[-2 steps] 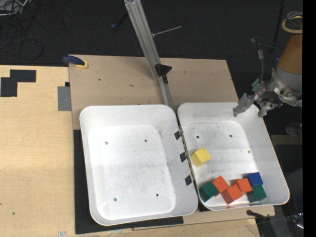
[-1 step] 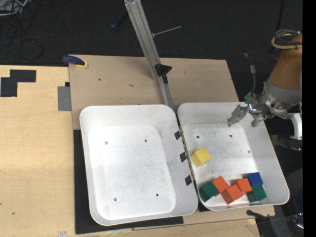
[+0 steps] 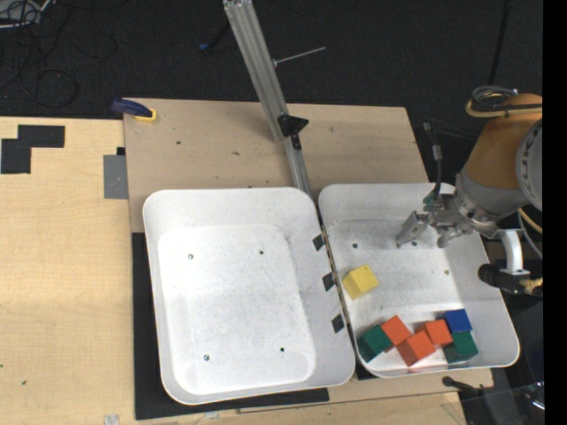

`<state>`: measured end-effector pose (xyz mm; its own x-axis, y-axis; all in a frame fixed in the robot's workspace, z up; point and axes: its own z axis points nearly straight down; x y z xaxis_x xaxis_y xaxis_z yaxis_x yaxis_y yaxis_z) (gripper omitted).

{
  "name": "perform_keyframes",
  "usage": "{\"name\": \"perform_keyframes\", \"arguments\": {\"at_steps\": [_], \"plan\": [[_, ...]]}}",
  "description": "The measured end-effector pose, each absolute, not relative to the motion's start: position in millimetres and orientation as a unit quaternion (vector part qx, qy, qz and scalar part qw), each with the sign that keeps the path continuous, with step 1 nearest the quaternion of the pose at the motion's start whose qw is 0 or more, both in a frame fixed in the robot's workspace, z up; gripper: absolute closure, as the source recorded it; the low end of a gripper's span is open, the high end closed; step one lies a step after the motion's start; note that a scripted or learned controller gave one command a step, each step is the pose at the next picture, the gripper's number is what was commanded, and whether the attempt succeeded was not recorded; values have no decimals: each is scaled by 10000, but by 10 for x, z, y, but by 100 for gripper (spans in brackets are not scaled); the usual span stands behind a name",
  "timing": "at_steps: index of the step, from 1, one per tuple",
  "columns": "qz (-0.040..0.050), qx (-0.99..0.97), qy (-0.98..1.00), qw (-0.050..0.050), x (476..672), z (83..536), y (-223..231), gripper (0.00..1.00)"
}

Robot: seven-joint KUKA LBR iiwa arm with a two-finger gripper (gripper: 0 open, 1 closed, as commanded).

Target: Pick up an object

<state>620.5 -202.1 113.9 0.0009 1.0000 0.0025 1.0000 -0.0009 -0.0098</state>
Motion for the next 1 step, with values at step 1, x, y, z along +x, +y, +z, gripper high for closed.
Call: {"name": "perform_keyframes", "arguments": {"at_steps": [1], "plan": [[7, -7086, -7057, 12, 6223, 1283, -2036, 100]]}}
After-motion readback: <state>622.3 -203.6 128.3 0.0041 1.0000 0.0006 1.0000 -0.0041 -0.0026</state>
